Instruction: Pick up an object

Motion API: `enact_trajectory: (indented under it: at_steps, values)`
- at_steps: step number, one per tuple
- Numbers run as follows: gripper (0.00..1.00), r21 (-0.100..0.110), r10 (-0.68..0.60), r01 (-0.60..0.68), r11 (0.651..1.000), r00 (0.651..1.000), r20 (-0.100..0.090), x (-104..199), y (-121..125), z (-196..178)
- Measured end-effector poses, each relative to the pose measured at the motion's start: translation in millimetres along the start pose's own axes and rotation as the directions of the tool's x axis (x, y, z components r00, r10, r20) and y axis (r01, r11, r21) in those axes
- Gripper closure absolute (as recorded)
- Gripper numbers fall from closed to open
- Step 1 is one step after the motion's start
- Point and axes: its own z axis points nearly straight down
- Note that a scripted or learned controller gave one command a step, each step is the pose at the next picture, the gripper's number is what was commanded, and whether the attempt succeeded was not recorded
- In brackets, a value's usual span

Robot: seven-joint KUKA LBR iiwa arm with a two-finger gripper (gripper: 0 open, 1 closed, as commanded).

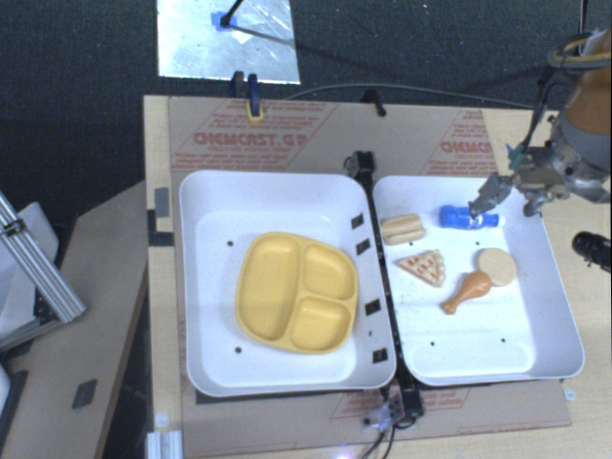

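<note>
Broadly, the biggest thing on view is the bench (115,256), a pale wooden top with a cardboard sheet (287,132) printed in red letters lying under the two bins. Taking the black divider (375,256) between the bins as the landmark, the left bin (206,285) lies to its left and the right bin (545,342) to its right, both touching it along their inner edges.

Left of the divider, a yellow plate (296,293) with three compartments sits flat in the middle of the left bin, slightly turned.

Right of the divider and high up, the arm (585,113) reaches in over the far right corner of the right bin. Its gripper (509,197) hangs above the rear part of that bin, with two grey fingers (490,195) spread apart; nothing is pinched between them.

Smaller things lie in the right bin. Just right of the divider near the rear is a toy hot dog (402,227). Farther right, just below the nearer finger, lies a blue cylinder (468,219) on its side; whether the finger touches it cannot be told. In front of the hot dog is a toy pizza slice (424,267). Farther from the divider lies a toy chicken leg (467,292), and a round beige disc (496,266) touches its thick end.

Behind the bins, a yellow and blue clamp (252,98) grips the cardboard edge.
</note>
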Motion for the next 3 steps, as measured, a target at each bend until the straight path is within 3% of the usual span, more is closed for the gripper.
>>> enact_trajectory:
  at_steps: [1,3]
  values:
    - [0.00,-0.010,-0.002,0.002,1.000,1.000,0.001,0.2,1.7,-5.6]
    - [0.00,-0.007,-0.001,0.001,1.000,1.000,0.001,-7.4,8.4,88.8]
